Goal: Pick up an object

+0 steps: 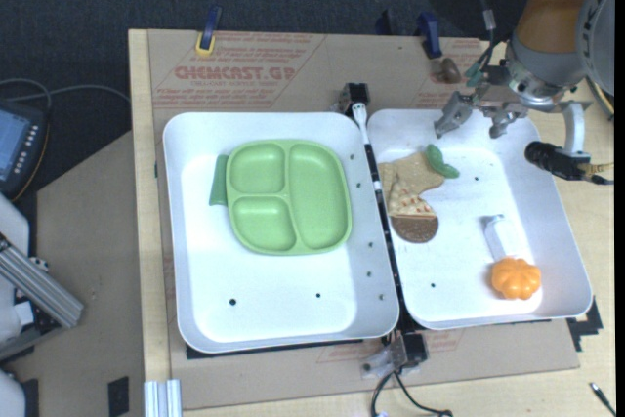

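Overhead, arm: the grey KUKA arm with its orange band comes in from the upper right and hangs over the far end of the right bin [566,239].
End effector: the end effector [479,117] sits above the bin's back edge with its two fingers spread wide apart, one finger [451,117] toward the left, the other toward the right; nothing lies between them.
Right bin contents: a small green piece [441,161] lies just below the end effector, touching the top of a tan flat item [408,186] with a patterned face; a brown round piece [417,229] rests against the tan item's lower end, near the divider between the bins.
Nearer corner: a white tube-like object [497,233] lies tilted, and an orange pumpkin-shaped toy [515,277] sits just beside its lower end, well apart from the end effector.
Left bin: the left bin [195,288] holds a light green divided plate [289,195] with three compartments, and a darker green flat piece [218,181] pokes out from under its left edge.
Desk: both bins rest on a brown board [244,68] printed with red lettering, held by a yellow clamp [207,36] and a blue clamp [428,32] at the back edge of the desk.
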Robot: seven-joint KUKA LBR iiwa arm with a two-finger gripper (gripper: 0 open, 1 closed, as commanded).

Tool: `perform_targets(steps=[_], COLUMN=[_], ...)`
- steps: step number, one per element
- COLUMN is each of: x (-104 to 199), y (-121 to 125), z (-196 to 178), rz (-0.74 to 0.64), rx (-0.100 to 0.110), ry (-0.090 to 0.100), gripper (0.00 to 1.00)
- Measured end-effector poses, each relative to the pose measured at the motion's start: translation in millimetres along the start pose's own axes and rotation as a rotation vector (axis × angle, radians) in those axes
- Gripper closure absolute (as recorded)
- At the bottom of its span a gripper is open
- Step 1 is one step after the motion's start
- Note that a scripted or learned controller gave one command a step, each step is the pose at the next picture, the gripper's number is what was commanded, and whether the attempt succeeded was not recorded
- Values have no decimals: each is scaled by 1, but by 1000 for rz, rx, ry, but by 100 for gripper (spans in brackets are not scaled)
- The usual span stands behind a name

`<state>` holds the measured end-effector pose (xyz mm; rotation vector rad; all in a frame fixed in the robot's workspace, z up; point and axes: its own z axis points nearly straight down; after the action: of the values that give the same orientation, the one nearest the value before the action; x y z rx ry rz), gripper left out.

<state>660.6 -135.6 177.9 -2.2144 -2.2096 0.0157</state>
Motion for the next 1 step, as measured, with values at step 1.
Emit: perform_targets(steps=[1], x=[0], y=[3], z=[-10], rz=[-2], rx=[-16], ry=[-2], gripper=[0])
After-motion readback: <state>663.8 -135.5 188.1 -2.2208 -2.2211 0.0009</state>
